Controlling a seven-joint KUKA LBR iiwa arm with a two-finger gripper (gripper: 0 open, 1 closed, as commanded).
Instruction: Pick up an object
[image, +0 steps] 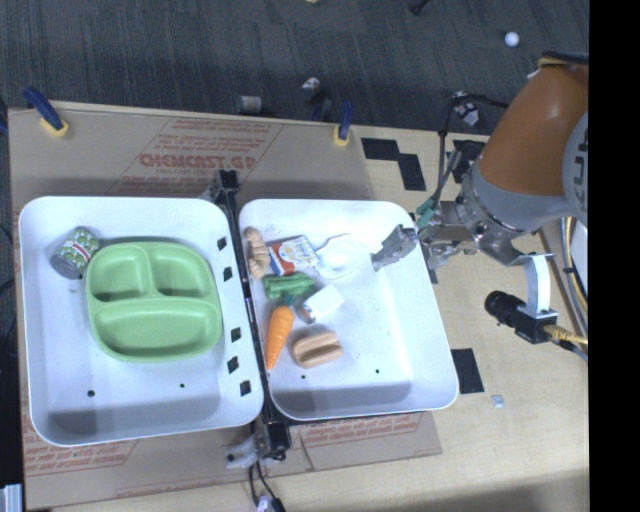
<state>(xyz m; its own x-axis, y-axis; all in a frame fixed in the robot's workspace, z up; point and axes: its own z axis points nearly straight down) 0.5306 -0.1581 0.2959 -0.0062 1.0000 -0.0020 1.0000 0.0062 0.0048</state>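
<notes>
A: Objects (300, 296), where are they?

B: They lie in the right bin (420, 330), mostly on its left side.

A: And the gripper (394, 247)?

B: It is over the far right part of that same bin. I cannot tell if it is open or closed. Its tip points left, at a clear plastic thing (341, 257) just beside it. I cannot tell if they touch.

A: What is past the clear thing?

B: A red and white packet (292, 252) is to its left. A tan, bumpy thing (256, 252) is by the bin's left wall. A bit nearer lie a green thing (287, 288) and a small white block (324, 299). An orange carrot (278, 336) lies nearer still, and a hot dog (316, 348) sits just right of it.

A: And farther out?

B: The left bin (60, 400) holds a green plate (155, 300) with three parts. A small can (74, 252) lies at the plate's far left corner. Both bins sit on brown cardboard (190, 150). The grey arm (530, 150) with its orange band comes in from the right.
</notes>
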